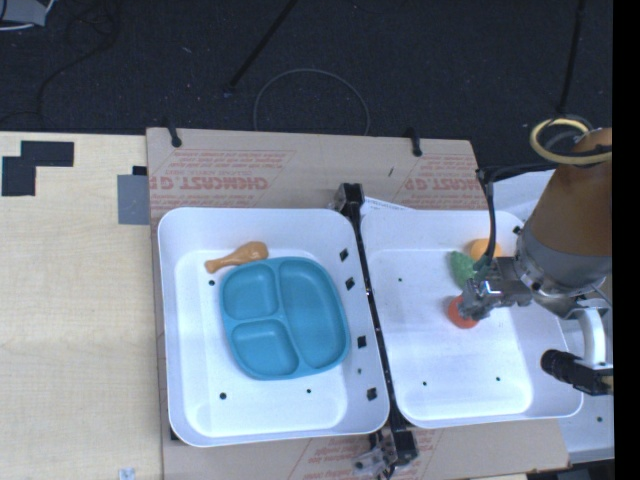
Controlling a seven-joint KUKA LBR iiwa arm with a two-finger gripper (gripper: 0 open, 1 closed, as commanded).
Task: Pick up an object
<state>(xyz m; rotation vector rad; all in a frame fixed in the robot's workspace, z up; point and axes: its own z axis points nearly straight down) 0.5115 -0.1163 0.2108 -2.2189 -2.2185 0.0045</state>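
Observation:
My gripper point(481, 296) is low over the right bin point(440, 368), near its right side. A small red object point(461, 315) lies right at its tip on the left; I cannot tell whether they touch. A green object point(462, 265) lies just behind the gripper, and an orange one point(481, 247) sits beyond that, partly hidden by the arm.
The left bin point(190, 388) holds a blue divided plate point(283, 317) and a tan drumstick-shaped toy point(237, 258) behind it. A black divider point(366, 308) separates the bins. The arm's grey and orange body point(570, 218) covers the right bin's far right edge.

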